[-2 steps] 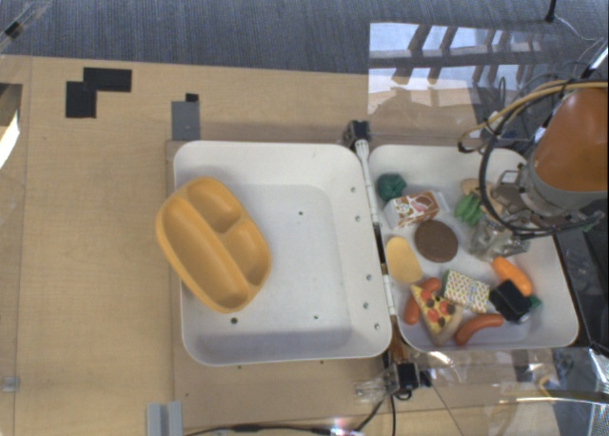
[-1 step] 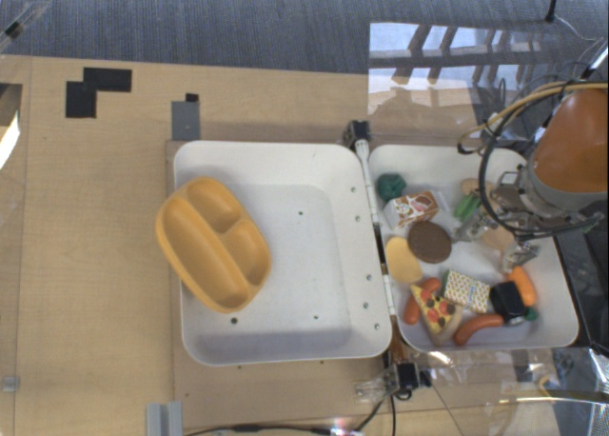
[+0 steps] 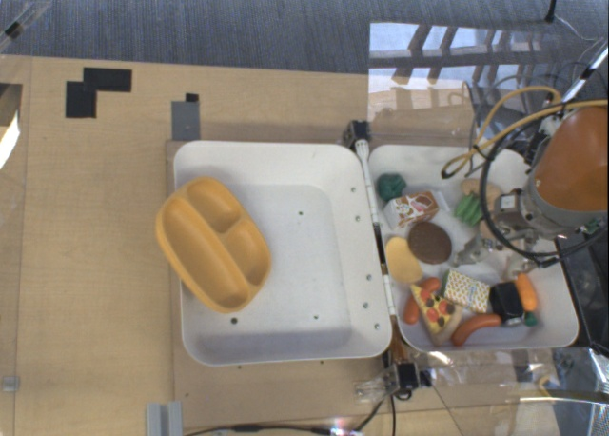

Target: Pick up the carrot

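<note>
Pale wood-grain surface (image 3: 86, 263) fills the left and lower frame, with grey ribbed carpet (image 3: 190, 6) beyond it at the top and two black square marks near the upper left.

At the right edge the grey arm (image 3: 571, 172) with its rounded orange band reaches down over the right bin (image 3: 561, 334), trailing black and yellow cables. Its pincer (image 3: 506, 303) is a dark, blocky shape low in the lower right of that bin; how far it is spread I cannot tell, since the tips are lost against the toys beneath. The carrot (image 3: 526, 293), a small smooth orange piece with a bit of green at its lower end, lies right against the pincer's right side, touching or partly under it; whether it is gripped is unclear.

Just left of the pincer sits a pale checkered square (image 3: 466, 289), then a reddish sausage (image 3: 474, 327) below it and a triangular pizza slice (image 3: 436, 310). Further up lie a brown disc (image 3: 430, 242), a yellowish round piece (image 3: 403, 260), a red-and-white packet (image 3: 415, 208) and dark green leafy toys (image 3: 391, 184).

In the left bin (image 3: 285, 339), a shallow white plastic tray with rounded corners, rests a glossy yellow oval plate (image 3: 214, 244) with divided compartments, tilted diagonally at the bin's left edge.
</note>
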`<state>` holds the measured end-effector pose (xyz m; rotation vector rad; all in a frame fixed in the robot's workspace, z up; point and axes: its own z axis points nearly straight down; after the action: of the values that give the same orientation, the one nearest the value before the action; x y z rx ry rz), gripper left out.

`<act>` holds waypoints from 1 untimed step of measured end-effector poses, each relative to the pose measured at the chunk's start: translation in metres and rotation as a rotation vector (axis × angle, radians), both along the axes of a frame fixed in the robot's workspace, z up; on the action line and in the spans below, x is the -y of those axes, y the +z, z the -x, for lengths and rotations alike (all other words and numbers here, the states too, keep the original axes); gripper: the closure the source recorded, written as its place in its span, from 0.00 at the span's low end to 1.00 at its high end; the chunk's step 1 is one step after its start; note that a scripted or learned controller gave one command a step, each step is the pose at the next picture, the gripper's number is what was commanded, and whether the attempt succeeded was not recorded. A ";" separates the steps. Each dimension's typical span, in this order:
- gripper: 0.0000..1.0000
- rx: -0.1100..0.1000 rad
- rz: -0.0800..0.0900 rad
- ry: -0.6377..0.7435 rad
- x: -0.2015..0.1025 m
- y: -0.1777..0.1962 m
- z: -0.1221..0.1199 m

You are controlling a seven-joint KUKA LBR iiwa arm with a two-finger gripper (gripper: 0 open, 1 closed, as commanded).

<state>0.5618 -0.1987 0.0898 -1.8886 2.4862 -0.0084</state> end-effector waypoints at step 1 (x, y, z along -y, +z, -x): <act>0.00 0.035 0.004 0.158 -0.005 0.006 0.052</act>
<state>0.5102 -0.1940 0.0960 -2.0617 2.3102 -0.0433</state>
